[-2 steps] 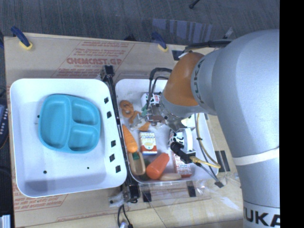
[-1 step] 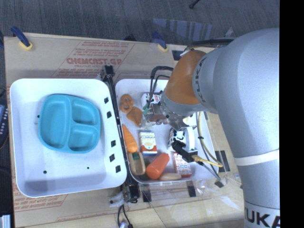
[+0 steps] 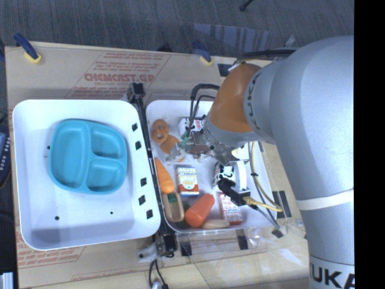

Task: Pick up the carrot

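Note:
The carrot is a slim, tapered orange piece lying along the left wall of the right bin, tip pointing up-left. My gripper hangs over the upper middle of that bin, up and to the right of the carrot and apart from it. Cables and the wrist crowd the gripper's end. Nothing orange shows at the gripper.
A brown pretzel-like piece and a small orange-brown item lie left of the gripper. A small carton, a thick orange-red cylinder, a wooden piece and a red-white packet fill the bin's lower half. A blue divided plate sits in the left bin.

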Controlling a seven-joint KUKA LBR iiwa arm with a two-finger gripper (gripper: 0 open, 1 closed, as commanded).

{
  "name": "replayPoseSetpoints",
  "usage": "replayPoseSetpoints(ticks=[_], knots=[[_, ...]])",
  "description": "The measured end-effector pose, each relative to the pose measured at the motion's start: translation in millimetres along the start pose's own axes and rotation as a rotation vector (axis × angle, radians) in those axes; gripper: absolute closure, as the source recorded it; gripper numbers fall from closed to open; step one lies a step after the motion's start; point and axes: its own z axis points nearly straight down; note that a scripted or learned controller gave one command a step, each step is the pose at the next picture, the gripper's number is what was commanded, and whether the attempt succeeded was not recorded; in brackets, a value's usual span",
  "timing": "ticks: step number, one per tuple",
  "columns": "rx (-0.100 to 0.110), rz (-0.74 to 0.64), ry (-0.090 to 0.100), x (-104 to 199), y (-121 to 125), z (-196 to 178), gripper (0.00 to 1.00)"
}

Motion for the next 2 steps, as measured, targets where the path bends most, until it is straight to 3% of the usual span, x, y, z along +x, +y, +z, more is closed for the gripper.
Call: replayPoseSetpoints(ticks=[1, 2], knots=[[-0.009, 0.193, 0.002, 53.7, 39.8, -94.1, 0.0], [-0.005, 0.139, 0.001, 62.7, 56.2, -91.8, 0.0]])
